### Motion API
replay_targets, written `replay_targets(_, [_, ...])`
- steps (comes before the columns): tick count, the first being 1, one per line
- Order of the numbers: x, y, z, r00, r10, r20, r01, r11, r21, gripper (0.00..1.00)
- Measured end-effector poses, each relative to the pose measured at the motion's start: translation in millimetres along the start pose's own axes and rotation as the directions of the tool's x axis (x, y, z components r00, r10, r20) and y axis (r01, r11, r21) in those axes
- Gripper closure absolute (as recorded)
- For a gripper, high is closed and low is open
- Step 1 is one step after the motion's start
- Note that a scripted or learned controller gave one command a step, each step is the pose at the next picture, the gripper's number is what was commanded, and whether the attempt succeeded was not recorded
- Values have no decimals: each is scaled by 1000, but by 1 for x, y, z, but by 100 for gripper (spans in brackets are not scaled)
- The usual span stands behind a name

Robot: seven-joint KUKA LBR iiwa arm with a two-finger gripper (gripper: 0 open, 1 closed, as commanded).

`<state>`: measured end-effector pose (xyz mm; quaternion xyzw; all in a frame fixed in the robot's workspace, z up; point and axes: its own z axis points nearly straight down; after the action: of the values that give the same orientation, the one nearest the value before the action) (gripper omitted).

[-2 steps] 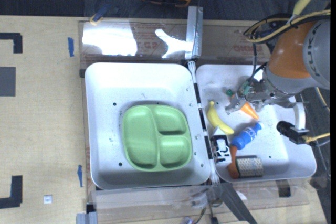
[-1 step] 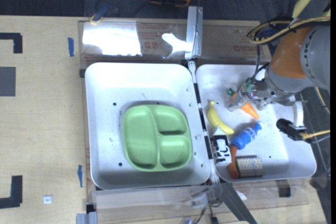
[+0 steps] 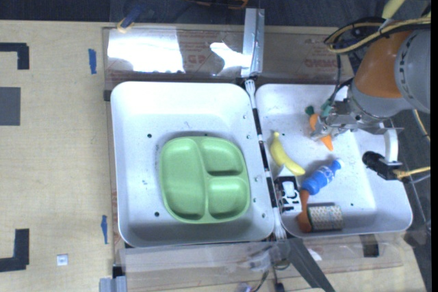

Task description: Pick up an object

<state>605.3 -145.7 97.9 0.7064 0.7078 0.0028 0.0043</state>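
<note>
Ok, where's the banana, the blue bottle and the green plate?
banana [image 3: 283,156], camera view, middle of its yellow curve.
blue bottle [image 3: 319,178], camera view, its body.
green plate [image 3: 203,163], camera view, central divider ridge.

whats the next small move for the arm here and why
Probably lower straight down and close on the orange piece. The gripper hovers in the right bin, right by the small orange object, while the banana and blue bottle lie further toward the front.
</note>
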Motion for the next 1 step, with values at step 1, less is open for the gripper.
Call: replay_targets(1, [15, -5, -12, 999, 45, -1, -45, 999, 7, 100])
